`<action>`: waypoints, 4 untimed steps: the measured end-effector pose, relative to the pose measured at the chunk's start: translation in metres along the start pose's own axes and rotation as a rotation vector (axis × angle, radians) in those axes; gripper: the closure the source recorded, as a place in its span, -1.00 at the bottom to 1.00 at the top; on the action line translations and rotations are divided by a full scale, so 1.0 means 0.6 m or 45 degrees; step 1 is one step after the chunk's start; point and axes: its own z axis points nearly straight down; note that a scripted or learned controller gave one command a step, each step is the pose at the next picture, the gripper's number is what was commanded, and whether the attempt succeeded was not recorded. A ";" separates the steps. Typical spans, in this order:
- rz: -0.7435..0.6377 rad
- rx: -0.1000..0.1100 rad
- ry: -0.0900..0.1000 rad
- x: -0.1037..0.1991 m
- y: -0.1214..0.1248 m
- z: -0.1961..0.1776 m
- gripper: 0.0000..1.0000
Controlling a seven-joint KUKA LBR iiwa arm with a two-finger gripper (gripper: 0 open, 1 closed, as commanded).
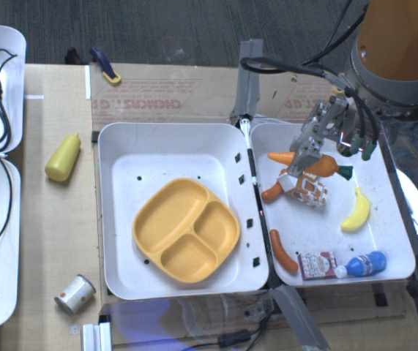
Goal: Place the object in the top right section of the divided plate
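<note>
Gripper (301, 159) is down in the right bin (392, 196), upper-left part, tilted, with its tip right over a small cluster of items. Can't tell whether it's open or closed, and nothing is clearly gripped; the tip overlaps the clutter and the view there is too busy.

Directly at the tip: a carrot (318, 165) with a green stem end lying roughly level, and just below it a small white-and-orange carton (307, 190), tilted. The gripper appears to touch or nearly touch the carton's upper corner, though I wouldn't swear to contact. A short sausage (271, 191) sits just left of the carton, near the bin's left wall.

Further out in the same bin: banana (356, 212) to the right, well apart from the cluster. Along the bottom edge, a longer sausage (282, 251) at the left, then a small red-and-white box (316, 265), then a bottle (361, 265) with blue label lying on its side, touching the box.

Left bin (121, 196) holds the yellow divided plate (187, 229), rotated at an angle, three sections, all bare. Nothing is in its top right section.

On the tabletop (55, 218) left of the bins: yellow mustard bottle (63, 158) and a small can (75, 294) on its side. Blue-and-yellow clamp (105, 66) near the back edge.
</note>
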 end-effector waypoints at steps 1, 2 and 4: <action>-0.077 -0.001 0.003 -0.015 -0.044 0.090 1.00; -0.078 0.000 -0.001 -0.019 -0.042 0.075 1.00; -0.405 -0.003 -0.001 -0.054 -0.096 0.009 -1.00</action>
